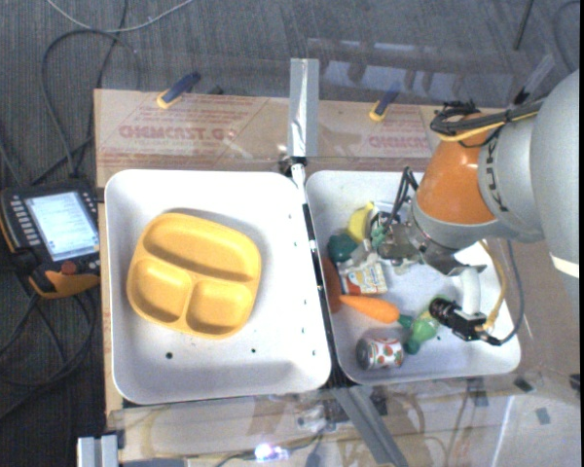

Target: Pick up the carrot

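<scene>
Orange carrot [368,308] lies flat in the right bin [501,358], in its left-centre part, pointed end toward the right, touching nothing of the arm. Just far of it sits a small white carton with red print [363,278], touching or nearly touching the carrot. Near of the carrot, a soda can [380,350] lies on its side. To the can's right, a green item [419,330], close to the carrot's tip. Farther up in the same bin: a dark green round item [342,247] and a yellow item [359,224], both beside the carton.

Grey arm with orange band [456,188] reaches in from the right, over the right bin. Gripper [393,243] sits low over the clutter just right of the carton, far-right of the carrot and apart from it. Can't tell how the claw stands or whether it has hold of anything; wrist body hides it.

Left bin [136,358] holds a yellow divided tray [195,272], three compartments. Black handheld pendant with lit screen [51,227] lies on the floor left of the bench.
</scene>
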{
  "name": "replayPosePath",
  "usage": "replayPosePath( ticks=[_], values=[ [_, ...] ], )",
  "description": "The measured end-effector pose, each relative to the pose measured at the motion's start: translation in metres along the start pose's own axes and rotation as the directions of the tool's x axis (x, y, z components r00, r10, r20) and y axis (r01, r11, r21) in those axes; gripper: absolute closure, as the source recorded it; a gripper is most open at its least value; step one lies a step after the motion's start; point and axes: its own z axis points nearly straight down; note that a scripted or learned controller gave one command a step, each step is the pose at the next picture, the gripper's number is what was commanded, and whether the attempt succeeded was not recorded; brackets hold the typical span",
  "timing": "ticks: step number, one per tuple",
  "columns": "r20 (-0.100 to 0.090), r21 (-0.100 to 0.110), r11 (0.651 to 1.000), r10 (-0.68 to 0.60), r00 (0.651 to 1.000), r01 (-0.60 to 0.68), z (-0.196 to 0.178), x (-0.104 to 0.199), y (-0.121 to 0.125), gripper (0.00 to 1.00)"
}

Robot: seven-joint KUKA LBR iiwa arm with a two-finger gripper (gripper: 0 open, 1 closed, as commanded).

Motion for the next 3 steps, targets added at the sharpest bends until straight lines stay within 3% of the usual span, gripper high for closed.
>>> replayPosePath(
  ticks=[1, 2, 3],
  values=[
    [0.001, -0.013, 0.999, -0.038, 0.999, 0.038, 0.007, -0.010, -0.060, 0.00],
    [0.005, -0.007, 0.931, -0.366, 0.931, 0.366, 0.011, -0.004, -0.071, 0.00],
    [-0.001, -0.002, 0.891, -0.454, 0.891, 0.454, 0.011, -0.021, -0.073, 0.00]
  ],
)
